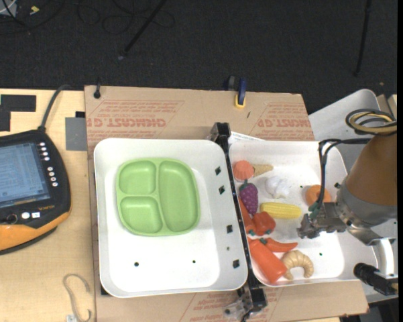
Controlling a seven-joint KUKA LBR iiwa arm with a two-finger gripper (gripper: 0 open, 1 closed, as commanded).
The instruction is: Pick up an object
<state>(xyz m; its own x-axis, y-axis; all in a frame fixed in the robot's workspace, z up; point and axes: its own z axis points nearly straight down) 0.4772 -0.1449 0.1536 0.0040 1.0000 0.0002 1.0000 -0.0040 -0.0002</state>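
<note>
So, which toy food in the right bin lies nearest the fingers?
The yellow corn cob, just left of the gripper; the croissant lies further below.

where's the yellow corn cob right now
The yellow corn cob lies in the right white bin, between the purple grape bunch and the gripper.

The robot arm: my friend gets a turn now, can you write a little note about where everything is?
Gripper: low inside the right bin, near the corn; nothing visibly held, open or shut unclear.
Right bin toys: corn, purple grapes, croissant, carrot, red pepper, an orange piece beside the arm.
Left bin: a green divided plate.
Done: nothing picked up yet.
Left: grab one toy and lift it.
</note>
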